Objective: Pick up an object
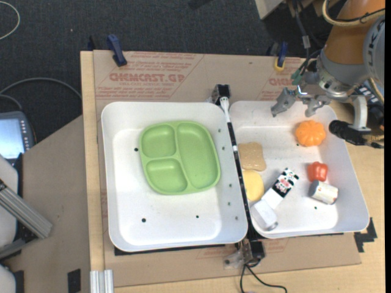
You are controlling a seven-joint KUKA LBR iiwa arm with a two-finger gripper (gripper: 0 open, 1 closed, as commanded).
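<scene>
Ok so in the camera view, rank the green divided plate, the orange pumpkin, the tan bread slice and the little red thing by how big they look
Largest to smallest:
1. Green divided plate, by far the largest.
2. Tan bread slice and orange pumpkin look about the same size, so I won't rank one above the other.
3. Little red thing, the smallest.

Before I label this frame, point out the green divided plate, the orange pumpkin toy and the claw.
green divided plate (pixel 179 158), camera view, centre ridge.
orange pumpkin toy (pixel 310 133), camera view, its top.
claw (pixel 297 105), camera view, between fingertips.
</scene>
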